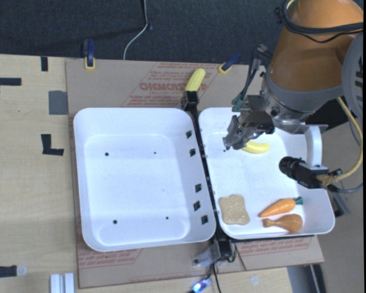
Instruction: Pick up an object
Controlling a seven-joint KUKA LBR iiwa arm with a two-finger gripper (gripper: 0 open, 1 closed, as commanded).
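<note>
Fingers on the gripper [233, 140] are too dark and bunched up to tell if they're apart or together. It hangs low in the right bin [320, 227], just beside the little banana [256, 147], at its left end. Nothing's visibly between them, so I'd call this the reach-in step. Next it probably needs to centre over the banana, drop and squeeze. The bread slice [233, 209], carrot [278, 207] and drumstick [285, 223] sit well apart at the near end.
</note>
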